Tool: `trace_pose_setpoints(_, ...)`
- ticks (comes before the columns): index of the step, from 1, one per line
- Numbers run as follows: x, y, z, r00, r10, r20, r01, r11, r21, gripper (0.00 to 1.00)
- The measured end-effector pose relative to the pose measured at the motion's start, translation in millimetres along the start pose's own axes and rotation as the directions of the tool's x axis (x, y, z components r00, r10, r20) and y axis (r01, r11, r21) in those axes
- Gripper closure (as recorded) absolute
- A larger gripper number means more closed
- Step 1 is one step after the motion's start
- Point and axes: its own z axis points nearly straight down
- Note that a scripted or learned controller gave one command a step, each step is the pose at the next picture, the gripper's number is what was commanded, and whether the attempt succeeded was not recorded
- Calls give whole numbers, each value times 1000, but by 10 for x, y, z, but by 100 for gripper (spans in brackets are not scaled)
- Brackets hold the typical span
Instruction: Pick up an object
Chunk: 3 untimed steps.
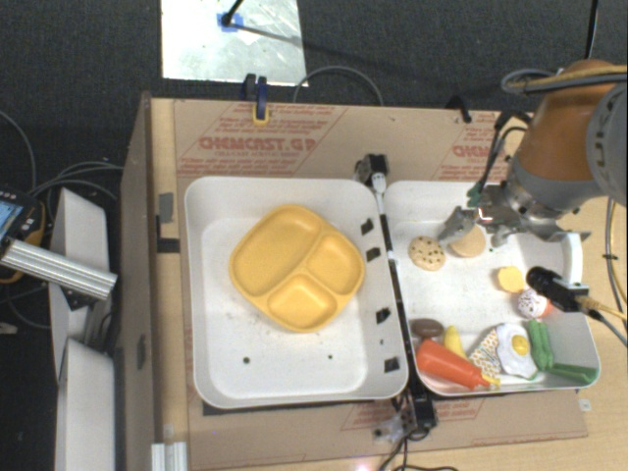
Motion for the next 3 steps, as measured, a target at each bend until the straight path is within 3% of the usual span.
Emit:
trace_pose_setpoints(1,-6,-41,1074,1000,2,-1,-2,1000,2,0)
trace_pose_setpoints(2,168,651,841,1000,-5,0,5,1000,-9,0)
trace_pose_setpoints(3,78,476,1027,1000,2,1,-2,1000,0,0)
